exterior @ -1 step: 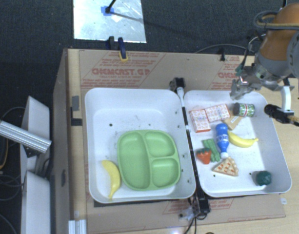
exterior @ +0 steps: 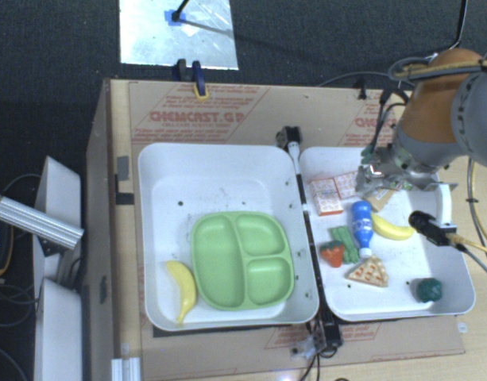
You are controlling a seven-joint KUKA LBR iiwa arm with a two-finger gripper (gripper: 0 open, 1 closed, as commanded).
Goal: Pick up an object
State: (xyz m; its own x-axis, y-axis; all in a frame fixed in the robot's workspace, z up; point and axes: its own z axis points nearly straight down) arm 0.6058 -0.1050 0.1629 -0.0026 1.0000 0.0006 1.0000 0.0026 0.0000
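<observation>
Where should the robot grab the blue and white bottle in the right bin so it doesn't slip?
Probably around its blue middle, coming straight down from above. The bottle lies flat, pointing roughly up and down the right bin, so fingers closing across its narrow width fit best. The banana and green veggie crowd its sides, so aim carefully.

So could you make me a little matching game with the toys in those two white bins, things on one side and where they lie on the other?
Things:
1. green divided plate
2. blue bottle
3. pizza slice
4. dark green ball

Places:
A. right bin, near its front right corner
B. left bin, beside a banana
C. right bin, just in front of the bottle
D. right bin, middle, beside a banana

Pairs: 1-B, 2-D, 3-C, 4-A
</observation>
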